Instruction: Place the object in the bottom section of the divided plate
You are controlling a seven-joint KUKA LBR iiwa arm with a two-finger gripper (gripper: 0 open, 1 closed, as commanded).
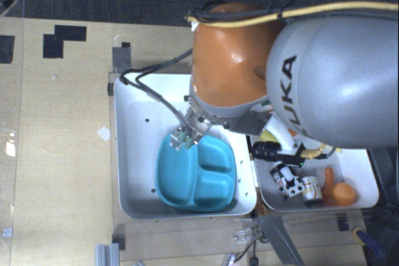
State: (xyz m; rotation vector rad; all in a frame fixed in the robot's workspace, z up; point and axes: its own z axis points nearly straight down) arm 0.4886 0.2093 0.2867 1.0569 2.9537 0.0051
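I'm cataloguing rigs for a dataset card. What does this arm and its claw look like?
The arm is glossy grey and rounded, with black KUKA lettering and an orange band. A black cable and a yellowish hose run along it. The small metallic claw sits at its tip.

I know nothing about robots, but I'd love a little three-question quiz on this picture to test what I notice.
1. True or false: the light blue divided plastic plate lies in the left shallow white bin.
2. Which bin holds the round orange ball-like object? A) left B) right
3. Fill in: the two-finger gripper sits over the plate's upper ____ edge.

Key: 1 true; 2 B, it lies in the right shallow white bin near the small black and white objects; 3 left.
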